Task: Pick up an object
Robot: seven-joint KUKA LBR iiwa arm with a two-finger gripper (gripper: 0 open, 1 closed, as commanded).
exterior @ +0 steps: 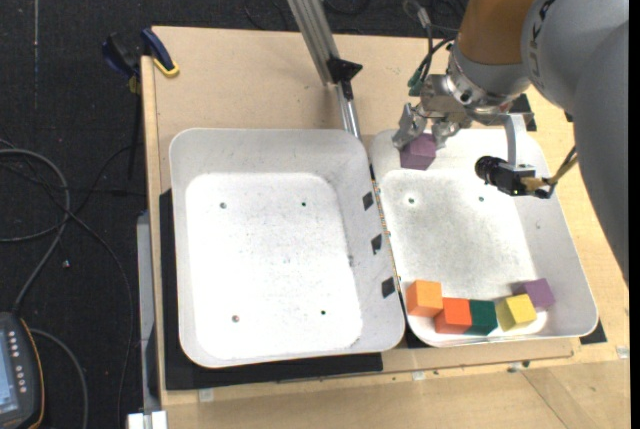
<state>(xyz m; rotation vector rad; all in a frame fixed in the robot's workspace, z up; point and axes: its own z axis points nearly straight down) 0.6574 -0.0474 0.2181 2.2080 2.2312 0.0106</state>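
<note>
On the tabletop (250, 82), the hand (418, 139) grips a purple cube (418, 153) between its fingertips (above the right bin's (560, 247) far edge); held shallowly, the cube could slip free.

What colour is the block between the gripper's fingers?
Purple; the block sits in the gripper, seen in the camera view.

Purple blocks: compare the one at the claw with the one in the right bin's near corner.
The purple block at the claw sits between the claw fingers, above the right bin's far edge and alone; the corner purple block rests in the bin beside a yellow block. Both are small purple cubes.
</note>
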